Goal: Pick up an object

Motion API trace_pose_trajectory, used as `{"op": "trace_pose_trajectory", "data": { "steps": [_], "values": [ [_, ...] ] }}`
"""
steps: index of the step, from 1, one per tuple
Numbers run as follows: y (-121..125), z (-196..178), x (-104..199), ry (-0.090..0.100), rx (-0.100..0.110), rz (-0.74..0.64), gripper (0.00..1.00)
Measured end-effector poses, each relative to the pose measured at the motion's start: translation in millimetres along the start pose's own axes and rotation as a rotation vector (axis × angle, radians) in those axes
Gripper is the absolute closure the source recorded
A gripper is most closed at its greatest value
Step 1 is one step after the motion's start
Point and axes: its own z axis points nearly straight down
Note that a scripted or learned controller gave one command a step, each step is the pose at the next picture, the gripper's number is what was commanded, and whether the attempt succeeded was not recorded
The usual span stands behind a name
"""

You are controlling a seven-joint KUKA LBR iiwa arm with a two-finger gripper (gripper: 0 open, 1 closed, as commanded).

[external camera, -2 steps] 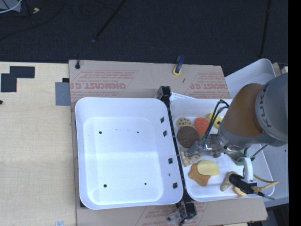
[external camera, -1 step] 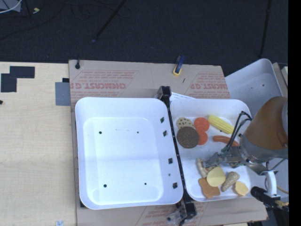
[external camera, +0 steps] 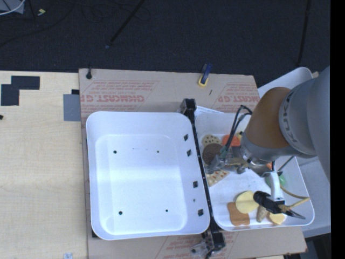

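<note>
The gripper hangs low in the upper left part of the right bin; how far it is open cannot be told. Just beside it, toward the left bin, lies a brown disc, with a tan biscuit behind it and a lattice cracker in front. Well apart, nearer the front wall, lie a yellow slice and an orange-brown piece, touching.

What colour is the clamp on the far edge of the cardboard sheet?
The clamp is yellow with a blue top, as shown in the camera view.
</note>
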Motion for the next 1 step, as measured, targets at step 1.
{"op": "trace_pose_trajectory", "data": {
  "steps": [1],
  "values": [
    [0.5, -12.5, -1.9, 0.004, -0.006, 0.007, 1.0]
  ]
}}
